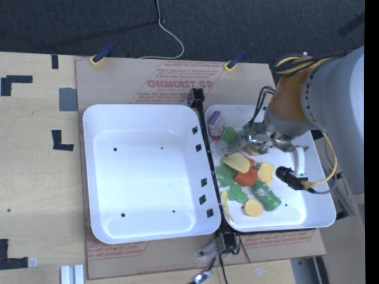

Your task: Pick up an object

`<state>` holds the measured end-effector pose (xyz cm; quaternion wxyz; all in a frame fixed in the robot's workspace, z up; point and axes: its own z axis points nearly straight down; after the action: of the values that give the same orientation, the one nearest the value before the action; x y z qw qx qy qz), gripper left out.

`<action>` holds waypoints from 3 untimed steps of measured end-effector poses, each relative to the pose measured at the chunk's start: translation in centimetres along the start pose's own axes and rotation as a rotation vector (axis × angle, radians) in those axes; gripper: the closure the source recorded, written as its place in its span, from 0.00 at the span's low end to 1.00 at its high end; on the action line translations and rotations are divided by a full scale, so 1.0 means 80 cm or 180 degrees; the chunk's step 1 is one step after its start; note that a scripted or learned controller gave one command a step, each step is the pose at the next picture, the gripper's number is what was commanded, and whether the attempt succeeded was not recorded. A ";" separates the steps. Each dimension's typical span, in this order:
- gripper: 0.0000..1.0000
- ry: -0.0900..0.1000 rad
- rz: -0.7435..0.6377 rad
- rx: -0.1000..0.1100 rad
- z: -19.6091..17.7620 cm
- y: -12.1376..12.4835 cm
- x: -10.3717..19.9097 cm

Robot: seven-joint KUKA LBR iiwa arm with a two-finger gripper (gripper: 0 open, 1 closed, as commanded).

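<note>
Reaching in from the right edge of the view, your arm (331, 105) bends down over the right bin (317, 218), its grey body broad in the foreground and the orange band (290, 96) sitting just above the wrist. You can see the wrist tilted toward the divider between the two bins, with the claw (247, 138) low over the upper part of the toy pile. From this slant you cannot tell how the claw stands or whether anything sits in it; its metal tip looks to be right at the pile, just above a yellow piece (235, 160), but contact is not clear. A black cable fitting (287, 176) hangs off the wrist on the far side of the pile from the divider, with yellow and black wires looping around it. Your objects all lie in the right bin, clustered against the divider side: a small purple item (214, 120) nearest the bin's top corner, a green piece (228, 136) just below it, then the yellow piece, an orange-red piece (249, 176), green shapes (225, 174) beside the divider, a dark green toy (266, 197) and a round yellow one (253, 207) lowest in the heap. The left bin (142, 164) lies just across the divider, both bins resting on a cardboard sheet (160, 81) on your counter (35, 158).
</note>
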<state>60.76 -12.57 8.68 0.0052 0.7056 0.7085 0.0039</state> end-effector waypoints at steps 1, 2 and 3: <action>1.00 -0.0008 0.0006 0.0006 -0.016 -0.003 -0.003; 1.00 0.0000 0.0027 0.0023 -0.001 -0.032 -0.096; 1.00 0.0024 -0.0042 0.0013 -0.130 -0.020 0.130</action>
<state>59.02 -2.20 19.04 0.0012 0.7010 0.7132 0.0051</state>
